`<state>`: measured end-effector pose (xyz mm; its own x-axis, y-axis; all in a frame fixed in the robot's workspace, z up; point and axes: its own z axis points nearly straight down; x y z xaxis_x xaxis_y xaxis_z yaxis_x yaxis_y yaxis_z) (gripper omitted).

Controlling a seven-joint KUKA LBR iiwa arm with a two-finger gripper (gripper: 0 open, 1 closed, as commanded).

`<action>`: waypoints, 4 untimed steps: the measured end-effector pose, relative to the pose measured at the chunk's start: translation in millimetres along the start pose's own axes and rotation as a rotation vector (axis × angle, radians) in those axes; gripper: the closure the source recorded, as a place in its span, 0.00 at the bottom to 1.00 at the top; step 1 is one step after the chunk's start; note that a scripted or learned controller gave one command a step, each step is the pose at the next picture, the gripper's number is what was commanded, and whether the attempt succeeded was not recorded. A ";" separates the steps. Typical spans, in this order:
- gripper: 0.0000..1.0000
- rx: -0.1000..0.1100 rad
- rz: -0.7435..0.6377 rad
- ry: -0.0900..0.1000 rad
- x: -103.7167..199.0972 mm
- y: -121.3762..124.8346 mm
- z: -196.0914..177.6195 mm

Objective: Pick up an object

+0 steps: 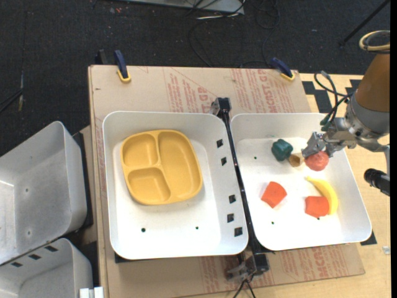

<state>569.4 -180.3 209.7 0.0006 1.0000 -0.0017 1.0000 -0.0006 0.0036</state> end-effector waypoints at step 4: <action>1.00 0.006 -0.006 0.002 157.0 -16.6 -56.5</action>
<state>552.6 -23.2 265.9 -0.0059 1.0000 0.0005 1.0000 0.0059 -0.0022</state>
